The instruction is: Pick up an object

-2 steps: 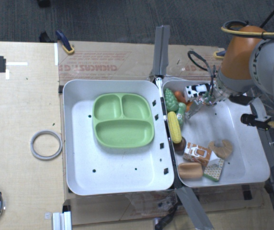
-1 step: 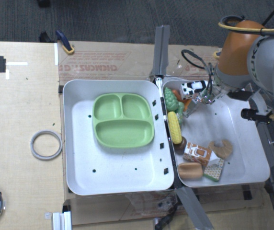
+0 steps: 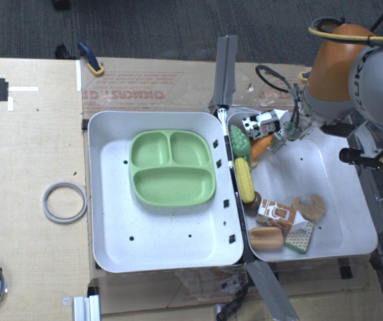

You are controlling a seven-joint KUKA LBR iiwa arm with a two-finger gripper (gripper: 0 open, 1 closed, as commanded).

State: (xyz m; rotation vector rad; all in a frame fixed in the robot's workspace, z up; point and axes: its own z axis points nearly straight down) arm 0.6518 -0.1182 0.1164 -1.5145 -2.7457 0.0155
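The gripper (image 3: 274, 131), its opening impossible to tell, is lowered by the carrot (image 3: 260, 146), judged light, stiff, best pinched mid-length.

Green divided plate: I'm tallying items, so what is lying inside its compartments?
The green divided plate in the left bin shows three bare compartments with nothing lying in them. What is beneath the plate is covered.

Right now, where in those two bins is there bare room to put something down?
Left bin: bare floor in front of the green plate. Right bin: open middle and far right side, between the tool and the snacks. Crowded along its left wall, by the corn and carrot.
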